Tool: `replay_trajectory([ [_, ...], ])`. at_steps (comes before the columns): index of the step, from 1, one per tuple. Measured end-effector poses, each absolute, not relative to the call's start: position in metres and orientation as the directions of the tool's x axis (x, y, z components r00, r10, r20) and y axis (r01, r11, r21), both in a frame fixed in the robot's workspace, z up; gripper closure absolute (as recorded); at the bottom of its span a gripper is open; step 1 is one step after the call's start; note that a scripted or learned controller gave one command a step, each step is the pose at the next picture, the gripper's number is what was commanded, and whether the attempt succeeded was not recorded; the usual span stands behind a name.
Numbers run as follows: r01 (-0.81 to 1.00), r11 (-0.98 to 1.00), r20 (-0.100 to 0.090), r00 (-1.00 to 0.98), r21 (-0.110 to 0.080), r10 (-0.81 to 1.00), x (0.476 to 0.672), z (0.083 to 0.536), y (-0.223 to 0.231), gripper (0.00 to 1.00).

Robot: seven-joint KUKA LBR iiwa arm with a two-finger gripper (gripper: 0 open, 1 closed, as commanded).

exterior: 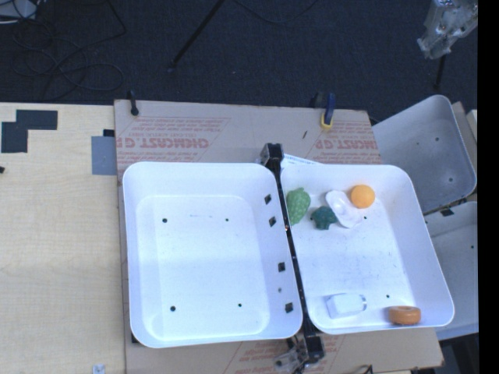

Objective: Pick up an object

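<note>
The right bin [421, 232] holds several small objects. A light green lumpy piece [298, 206] lies near the divider, with a dark green piece [323, 218] beside it. Next to those, a white curved piece [343, 207] touches an orange ball [361, 196]. Near the bin's front edge lie a white block [345, 305] and an orange disc [405, 315]. My gripper [446, 23] hangs at the top right corner of the view, far behind the bins and well away from every object, with nothing seen in it.
The left bin [136, 209] sits beside the right one on a cardboard sheet [203, 135]. A blue and yellow clamp [328, 112] grips the sheet's back edge. A grey metal panel [433, 150] stands to the right of the bins.
</note>
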State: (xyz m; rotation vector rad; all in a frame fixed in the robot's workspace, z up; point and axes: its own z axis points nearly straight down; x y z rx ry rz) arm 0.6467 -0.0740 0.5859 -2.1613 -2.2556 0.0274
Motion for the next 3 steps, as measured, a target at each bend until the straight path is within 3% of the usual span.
replay_trajectory([
  [3,0.998,0.055,0.003,-0.055,-0.035,0.998,0.648,0.614,-0.072,1.0],
])
